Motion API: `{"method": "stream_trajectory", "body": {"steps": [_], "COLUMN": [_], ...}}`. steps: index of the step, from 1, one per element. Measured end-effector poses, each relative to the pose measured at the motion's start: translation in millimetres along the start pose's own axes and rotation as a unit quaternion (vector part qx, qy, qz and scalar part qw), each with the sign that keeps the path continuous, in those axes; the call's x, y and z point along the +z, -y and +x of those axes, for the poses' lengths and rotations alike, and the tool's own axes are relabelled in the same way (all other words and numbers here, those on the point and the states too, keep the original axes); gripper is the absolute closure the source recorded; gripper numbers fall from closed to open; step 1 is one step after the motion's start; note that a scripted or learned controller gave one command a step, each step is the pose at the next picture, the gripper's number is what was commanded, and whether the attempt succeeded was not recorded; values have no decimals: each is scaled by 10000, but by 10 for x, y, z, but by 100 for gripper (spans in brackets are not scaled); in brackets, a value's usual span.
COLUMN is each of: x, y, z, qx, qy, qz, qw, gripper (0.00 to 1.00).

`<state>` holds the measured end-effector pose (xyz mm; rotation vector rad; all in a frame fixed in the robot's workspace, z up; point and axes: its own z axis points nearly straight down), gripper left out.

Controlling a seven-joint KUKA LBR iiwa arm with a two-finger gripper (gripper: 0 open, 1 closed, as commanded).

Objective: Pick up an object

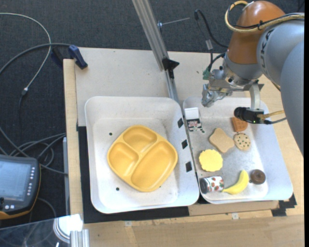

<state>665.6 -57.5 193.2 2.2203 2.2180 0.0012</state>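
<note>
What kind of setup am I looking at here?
Likely a robot lab pick-and-place bench: two white bins, toy food such as a banana and a cookie, plus a teach pendant on the floor.

Arm (285,43): you see smooth grey casing.
Band (248,29): glossy orange dome beside that casing.
Cable (234,9): yellowish loop over the band.
Gripper (208,98): grey metal.

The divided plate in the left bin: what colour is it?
Yellow: the divided plate is plain yellow all over, as the camera view shows clearly from above.
</note>
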Motion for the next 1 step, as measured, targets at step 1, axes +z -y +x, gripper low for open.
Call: {"method": "stream_trajectory", "body": {"steps": [1], "x": [0], "y": [-44], "z": [158], "qx": [-16], "qy": [-6], "qz": [0], "qw": [10000], "gripper": [100]}}
